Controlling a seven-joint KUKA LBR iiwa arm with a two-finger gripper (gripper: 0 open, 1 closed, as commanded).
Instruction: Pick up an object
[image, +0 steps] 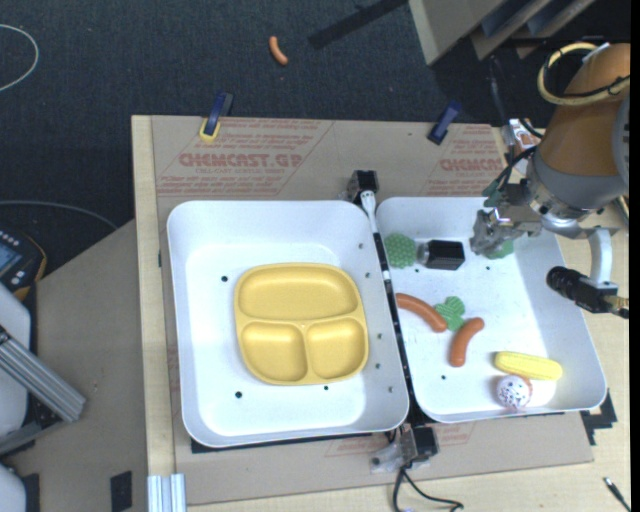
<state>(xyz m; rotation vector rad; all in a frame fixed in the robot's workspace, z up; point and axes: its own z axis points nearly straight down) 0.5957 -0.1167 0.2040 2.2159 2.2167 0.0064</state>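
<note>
My gripper (493, 238) hangs over the far part of the right bin (560, 330), just right of a small black block (443, 254). A bit of green shows at the gripper's tip; I cannot tell what it is. A green leafy toy (401, 250) lies left of the block. Near the bin's middle are an orange sausage (421, 312), a green piece (452, 310) and a second sausage (464, 340). By the near edge lie a yellow corn-like piece (527, 366) and a white speckled ball (514, 392).
The left bin (200, 300) holds a yellow divided plate (300, 322). The arm's orange band and grey wrist (585, 140) rise at the right, with a black cable part (578, 288) over the right bin's rim. Clamps sit on the board's far edge.
</note>
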